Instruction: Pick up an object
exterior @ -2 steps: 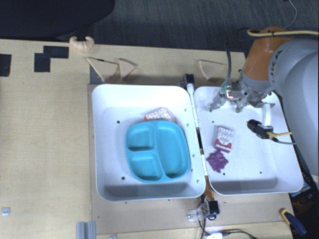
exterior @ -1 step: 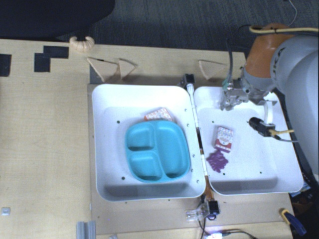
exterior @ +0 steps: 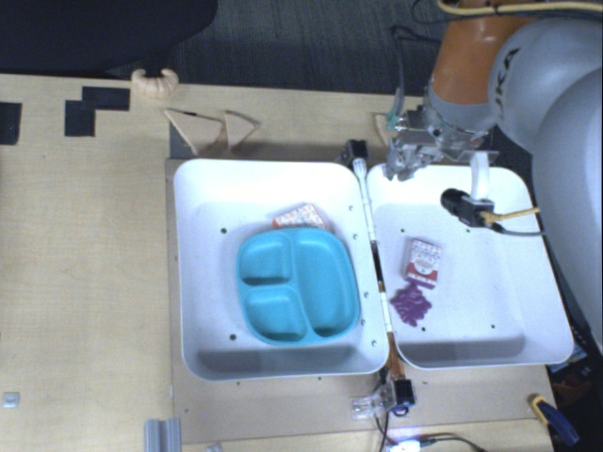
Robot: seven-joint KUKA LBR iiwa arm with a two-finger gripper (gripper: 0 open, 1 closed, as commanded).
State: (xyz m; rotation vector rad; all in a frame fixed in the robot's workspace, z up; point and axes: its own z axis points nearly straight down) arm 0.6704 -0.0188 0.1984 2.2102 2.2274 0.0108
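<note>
Desk (exterior: 85,281): pale wood-grain board, flat and matte, carrying two bins side by side.
Left bin (exterior: 188,252): shallow white plastic, rounded corners, smooth sloped walls.
Right bin (exterior: 532,252): same make, its rim touching the left bin's along the middle seam.
Divided plate (exterior: 297,285): glossy turquoise plastic, a rounded square with three moulded compartments. It lies flat in the middle of the left bin, turned a little.
Patterned packet (exterior: 300,217): small and flat, red-and-white print. It sits in the left bin at the plate's far edge, partly tucked behind it.
Red-and-white carton (exterior: 424,260): small rectangular box with a white top and red lower part. It lies flat on the right bin's floor, left of centre.
Purple grape cluster (exterior: 412,303): knobbly and dull purple, roughly triangular, just beside the carton's near end in the right bin.
Arm (exterior: 556,111): smooth grey casing with a rounded orange band (exterior: 471,45) above the wrist, entering from the right.
Pincer (exterior: 407,163): bare metal, over the right bin's far left corner, well apart from the carton and the grapes. Wide or narrow: cannot tell.
</note>
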